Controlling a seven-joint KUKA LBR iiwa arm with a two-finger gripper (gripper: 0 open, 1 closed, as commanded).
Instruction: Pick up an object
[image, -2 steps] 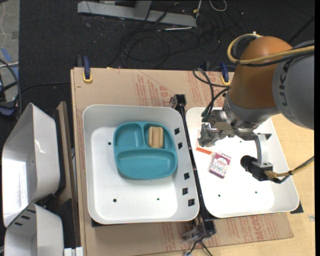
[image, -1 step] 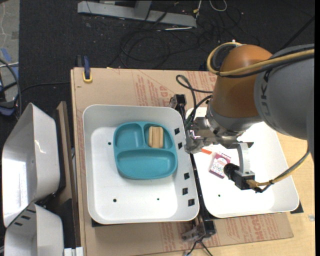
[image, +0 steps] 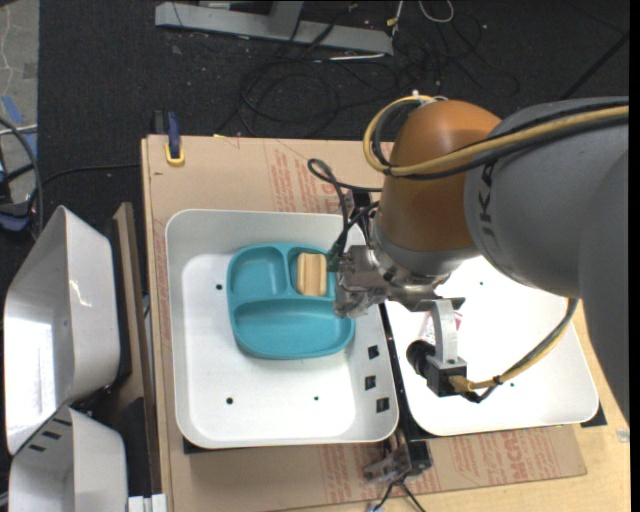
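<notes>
A teal divided plate (image: 280, 315) lies in the middle of the left white bin (image: 200, 380). A tan wooden block (image: 312, 273) rests in the plate's upper right compartment. My gripper (image: 349, 290) reaches down at the plate's right rim, just right of the block, close to the wall between the two bins. The orange band and the grey wrist above it hide most of the gripper, so what it touches cannot be told.
The right white bin (image: 540, 390) lies under the arm, much of it hidden. Both bins rest on a cardboard sheet (image: 260, 170). White tubs (image: 60, 300) stand off the bench at the left. Cables lie on the dark floor behind.
</notes>
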